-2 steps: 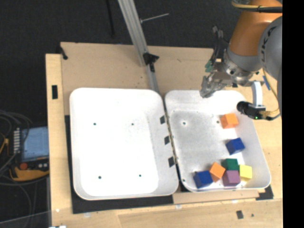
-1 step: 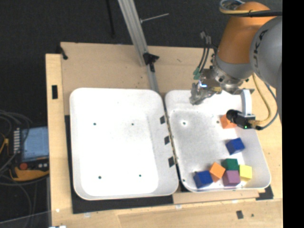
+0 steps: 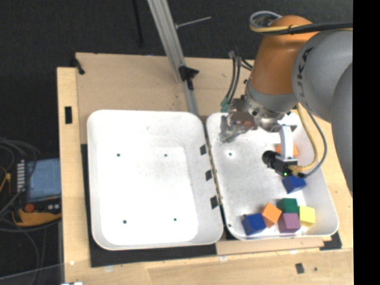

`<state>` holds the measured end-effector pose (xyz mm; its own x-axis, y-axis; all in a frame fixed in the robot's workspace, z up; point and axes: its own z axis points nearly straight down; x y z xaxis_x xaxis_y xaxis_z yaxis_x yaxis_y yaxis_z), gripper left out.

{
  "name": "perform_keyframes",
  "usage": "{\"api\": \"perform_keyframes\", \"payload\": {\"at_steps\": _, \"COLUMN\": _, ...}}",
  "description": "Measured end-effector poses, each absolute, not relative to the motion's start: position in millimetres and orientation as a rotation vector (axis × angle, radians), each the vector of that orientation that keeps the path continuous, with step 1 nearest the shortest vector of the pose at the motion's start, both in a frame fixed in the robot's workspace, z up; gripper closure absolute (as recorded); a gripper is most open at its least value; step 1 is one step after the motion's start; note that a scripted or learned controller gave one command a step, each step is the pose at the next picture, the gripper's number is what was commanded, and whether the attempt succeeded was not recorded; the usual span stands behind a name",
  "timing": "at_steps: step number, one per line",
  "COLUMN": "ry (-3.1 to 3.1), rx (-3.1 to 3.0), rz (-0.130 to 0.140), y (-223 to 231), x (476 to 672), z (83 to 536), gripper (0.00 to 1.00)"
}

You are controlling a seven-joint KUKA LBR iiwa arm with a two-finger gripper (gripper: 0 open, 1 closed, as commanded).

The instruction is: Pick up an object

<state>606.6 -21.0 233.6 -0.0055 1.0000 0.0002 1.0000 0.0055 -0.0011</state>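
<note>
Several small blocks lie in the right bin (image 3: pixel 237 177). Along its front edge sit a blue block (image 3: pixel 253 223), an orange block (image 3: pixel 272 213), a green block (image 3: pixel 289 205), a purple block (image 3: pixel 289 221) and a yellow block (image 3: pixel 307 215). A second blue block (image 3: pixel 293 183) lies farther back near the right wall, and an orange piece (image 3: pixel 291 151) peeks out behind the arm's cabling. My gripper (image 3: pixel 228 133) hangs over the bin's back left corner, far from all the blocks, with nothing visibly in it.
The left bin (image 3: pixel 142 177) stands beside the right one, with black clips along the shared rim. A slanted metal pole (image 3: pixel 172 46) rises behind the bins. Cables and a black connector (image 3: pixel 274 160) dangle from the wrist over the right bin.
</note>
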Motion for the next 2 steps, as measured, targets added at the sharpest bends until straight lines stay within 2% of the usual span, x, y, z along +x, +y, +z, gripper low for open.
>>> {"api": "perform_keyframes", "payload": {"at_steps": 2, "ry": -2.228, "rx": -2.213, "rz": 0.0, "y": 69.9, "x": 581.2, "z": 227.7, "gripper": 1.0}}
